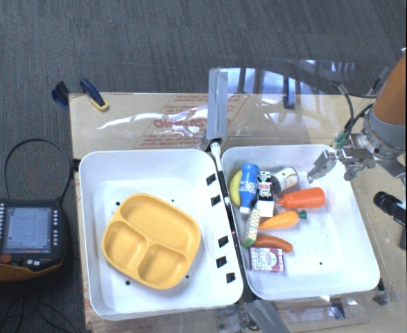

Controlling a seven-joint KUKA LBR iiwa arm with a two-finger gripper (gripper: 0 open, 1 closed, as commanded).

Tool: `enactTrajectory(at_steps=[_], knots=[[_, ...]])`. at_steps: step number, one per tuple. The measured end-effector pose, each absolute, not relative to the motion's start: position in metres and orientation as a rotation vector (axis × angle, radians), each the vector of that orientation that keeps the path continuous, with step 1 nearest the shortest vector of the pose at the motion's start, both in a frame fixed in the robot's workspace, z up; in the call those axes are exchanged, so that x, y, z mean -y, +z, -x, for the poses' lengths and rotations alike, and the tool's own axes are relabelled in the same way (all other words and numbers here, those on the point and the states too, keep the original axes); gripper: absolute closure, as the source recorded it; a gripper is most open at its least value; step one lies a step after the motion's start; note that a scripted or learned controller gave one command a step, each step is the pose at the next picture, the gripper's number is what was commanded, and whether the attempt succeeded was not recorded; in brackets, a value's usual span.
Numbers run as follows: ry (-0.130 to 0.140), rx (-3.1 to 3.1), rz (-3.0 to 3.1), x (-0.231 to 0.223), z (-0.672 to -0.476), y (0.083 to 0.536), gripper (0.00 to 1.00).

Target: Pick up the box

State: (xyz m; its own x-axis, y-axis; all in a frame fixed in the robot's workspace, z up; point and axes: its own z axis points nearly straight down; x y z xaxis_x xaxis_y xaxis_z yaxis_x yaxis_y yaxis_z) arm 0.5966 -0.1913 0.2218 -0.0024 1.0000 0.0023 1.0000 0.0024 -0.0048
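The box point(266, 259), small with a pink-red printed face, lies flat in the right bin point(359, 269), toward its front-left, just in front of a red pepper-like piece point(272, 242) and apart from the gripper. Nothing is picked yet: task looks barely started, the whole approach, descent, grasp and lift are left. The gripper point(333, 164) hangs over the bin's back-right part, beside the orange carrot-like toy point(303, 198), its two fingers spread and nothing between them. Around the box: a smaller carrot point(279, 220), a blue bottle point(248, 183), a banana point(236, 189), a can point(287, 180), all bunched together. The left bin point(92, 186) holds a yellow divided tray point(151, 240). Hard to read: the box's print is too small, the arm is cut off at the right edge, and clear plastic sheeting point(286, 89) behind the bins glares.
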Motion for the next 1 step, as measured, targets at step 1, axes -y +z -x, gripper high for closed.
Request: enactTrajectory(at_steps=[1], knots=[[0.003,2.339,2.089,0.1294,-0.5943,0.1345,0.0]])
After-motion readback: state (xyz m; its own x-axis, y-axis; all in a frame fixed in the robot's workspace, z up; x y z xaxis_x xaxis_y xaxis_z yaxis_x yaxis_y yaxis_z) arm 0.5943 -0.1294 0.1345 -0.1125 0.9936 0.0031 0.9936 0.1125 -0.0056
